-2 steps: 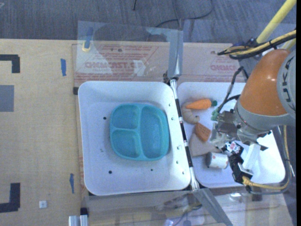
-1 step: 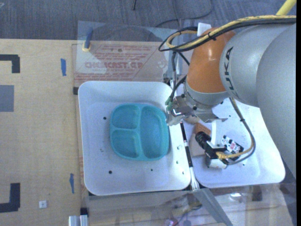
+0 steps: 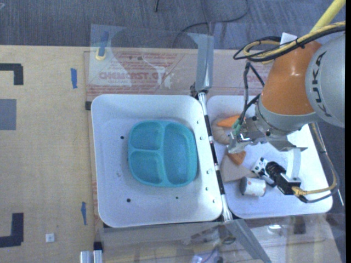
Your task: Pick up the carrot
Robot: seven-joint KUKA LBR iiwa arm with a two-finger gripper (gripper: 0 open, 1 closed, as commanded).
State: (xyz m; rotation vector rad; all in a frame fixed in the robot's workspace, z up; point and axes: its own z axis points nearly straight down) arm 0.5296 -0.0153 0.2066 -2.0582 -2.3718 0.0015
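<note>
On the desk (image 3: pixel 44 147), the left bin (image 3: pixel 109 201) holds a teal divided plate (image 3: pixel 163 153). In the right bin (image 3: pixel 312 201), the carrot (image 3: pixel 227 121) lies near the dividing wall, just beside the end effector (image 3: pixel 239 142), whose grip cannot be made out under the grey-and-orange arm (image 3: pixel 290 92).

— What lies in the left bin (image 3: pixel 104 147)?
— A teal divided plate (image 3: pixel 163 153), three compartments, near the bin's centre.
— And the right bin (image 3: pixel 323 201)?
— A small white cup (image 3: pixel 252 187) on its side toward the front edge, beside a brown cardboard-like piece (image 3: pixel 231 171).
</note>
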